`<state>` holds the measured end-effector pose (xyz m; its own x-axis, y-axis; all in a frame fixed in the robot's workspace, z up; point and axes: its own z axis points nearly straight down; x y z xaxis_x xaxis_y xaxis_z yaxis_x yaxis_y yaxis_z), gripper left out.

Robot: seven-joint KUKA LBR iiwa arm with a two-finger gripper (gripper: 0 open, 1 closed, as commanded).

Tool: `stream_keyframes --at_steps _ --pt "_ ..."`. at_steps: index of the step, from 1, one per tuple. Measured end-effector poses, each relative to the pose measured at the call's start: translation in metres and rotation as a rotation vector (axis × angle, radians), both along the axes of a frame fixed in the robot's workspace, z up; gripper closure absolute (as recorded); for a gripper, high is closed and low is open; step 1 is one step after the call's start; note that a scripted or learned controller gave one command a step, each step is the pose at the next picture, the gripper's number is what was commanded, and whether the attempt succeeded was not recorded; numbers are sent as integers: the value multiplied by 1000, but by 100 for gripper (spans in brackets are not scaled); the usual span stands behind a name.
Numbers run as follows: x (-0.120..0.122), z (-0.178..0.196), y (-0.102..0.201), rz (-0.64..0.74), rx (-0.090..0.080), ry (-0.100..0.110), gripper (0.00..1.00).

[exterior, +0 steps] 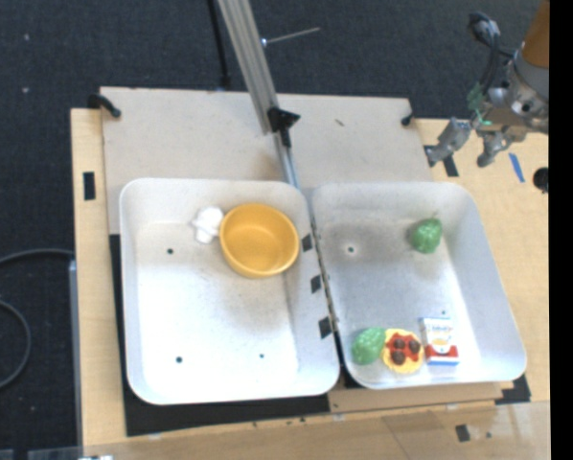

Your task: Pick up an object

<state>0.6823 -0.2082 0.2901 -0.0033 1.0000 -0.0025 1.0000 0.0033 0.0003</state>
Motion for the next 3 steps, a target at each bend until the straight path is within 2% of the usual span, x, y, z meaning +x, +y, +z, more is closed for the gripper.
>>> stream_keyframes --at_steps 1,2,3 --pt "0 0 -1 1 -2 1 0" --pt "5 -43 -4 1 -1 3 0" --pt "4 -107 -4 0 0 5 0"
